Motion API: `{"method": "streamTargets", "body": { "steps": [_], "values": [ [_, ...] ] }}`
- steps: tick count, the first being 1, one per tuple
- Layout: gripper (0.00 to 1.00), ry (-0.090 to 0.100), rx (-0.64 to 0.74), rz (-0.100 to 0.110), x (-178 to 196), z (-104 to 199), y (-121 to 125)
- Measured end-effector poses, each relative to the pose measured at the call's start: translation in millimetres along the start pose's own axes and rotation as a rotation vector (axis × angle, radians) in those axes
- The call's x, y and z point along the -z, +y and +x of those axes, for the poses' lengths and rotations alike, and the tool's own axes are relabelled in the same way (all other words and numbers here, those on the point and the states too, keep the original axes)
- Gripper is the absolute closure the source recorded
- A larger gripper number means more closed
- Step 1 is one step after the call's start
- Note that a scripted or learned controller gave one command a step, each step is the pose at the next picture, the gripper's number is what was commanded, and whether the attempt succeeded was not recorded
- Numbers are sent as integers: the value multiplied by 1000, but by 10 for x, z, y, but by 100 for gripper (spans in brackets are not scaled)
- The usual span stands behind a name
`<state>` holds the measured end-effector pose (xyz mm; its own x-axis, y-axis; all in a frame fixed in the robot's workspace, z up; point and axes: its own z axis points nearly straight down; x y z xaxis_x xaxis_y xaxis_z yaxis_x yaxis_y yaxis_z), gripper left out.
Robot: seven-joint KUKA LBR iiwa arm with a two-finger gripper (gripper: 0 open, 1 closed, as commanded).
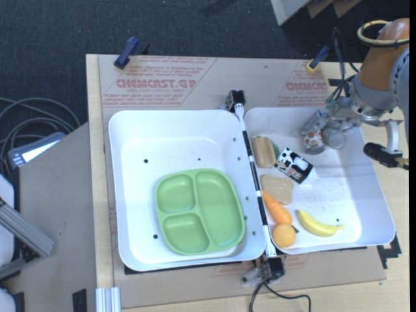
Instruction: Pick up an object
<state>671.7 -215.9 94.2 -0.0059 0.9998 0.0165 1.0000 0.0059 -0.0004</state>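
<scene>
Camera view: brown bench point(188, 77) on dark carpet point(97, 12).

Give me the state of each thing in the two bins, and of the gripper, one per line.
green divided tray: flat in the left bin, compartments bare.
bread roll: lying in the right bin.
black-and-white toy: lying beside the roll.
carrot: lying by the divider.
orange: resting near the carrot's tip.
banana: lying flat.
gripper: low over the right bin's far end.

Robotics lab: white bins point(130, 174) clamped to board-covered surface point(162, 83), loose cables point(32, 119) on dark carpet point(97, 12), toy food, grey-orange arm point(383, 64).
</scene>
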Motion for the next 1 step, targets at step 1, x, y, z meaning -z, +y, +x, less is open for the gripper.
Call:
{"method": "streamTargets", "body": {
  "steps": [1],
  "values": [
    [0, -15, -4, 0, -104, 737, -44]
  ]
}}
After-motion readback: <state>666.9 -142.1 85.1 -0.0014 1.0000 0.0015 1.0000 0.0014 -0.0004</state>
